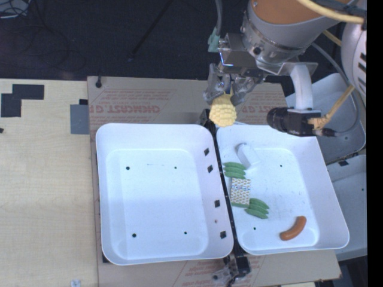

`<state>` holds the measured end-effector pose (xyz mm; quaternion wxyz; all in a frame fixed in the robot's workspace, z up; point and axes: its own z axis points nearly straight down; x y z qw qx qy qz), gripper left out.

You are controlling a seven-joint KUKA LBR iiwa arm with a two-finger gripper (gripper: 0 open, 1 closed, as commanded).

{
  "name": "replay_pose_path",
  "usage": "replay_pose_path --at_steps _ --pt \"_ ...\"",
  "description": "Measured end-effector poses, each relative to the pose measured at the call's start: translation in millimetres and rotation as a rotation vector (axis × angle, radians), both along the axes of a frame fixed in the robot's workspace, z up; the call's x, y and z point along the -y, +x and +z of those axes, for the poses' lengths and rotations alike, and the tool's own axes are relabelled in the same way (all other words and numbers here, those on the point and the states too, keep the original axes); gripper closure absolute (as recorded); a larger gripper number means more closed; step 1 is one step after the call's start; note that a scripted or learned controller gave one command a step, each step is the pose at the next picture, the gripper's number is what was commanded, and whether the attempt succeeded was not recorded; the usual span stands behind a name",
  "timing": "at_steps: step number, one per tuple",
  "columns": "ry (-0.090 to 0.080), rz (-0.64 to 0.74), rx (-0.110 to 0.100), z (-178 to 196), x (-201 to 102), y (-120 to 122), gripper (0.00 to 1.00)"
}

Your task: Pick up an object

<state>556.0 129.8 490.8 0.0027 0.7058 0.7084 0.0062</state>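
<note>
yellow corn between hand fingers

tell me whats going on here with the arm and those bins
The arm's gripper is raised above the far edge of the two bins, near the divide between them, with a yellow corn cob pinched between its fingers. The right bin holds what is left: two green pea pods, a patterned packet, a small white piece and a sausage. The left bin sits beside it.
</note>
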Motion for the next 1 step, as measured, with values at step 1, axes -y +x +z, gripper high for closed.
replay_pose_path --at_steps 1 --pt "-0.008 -0.007 -0.029 -105.9 14.2 -84.8 1.0"
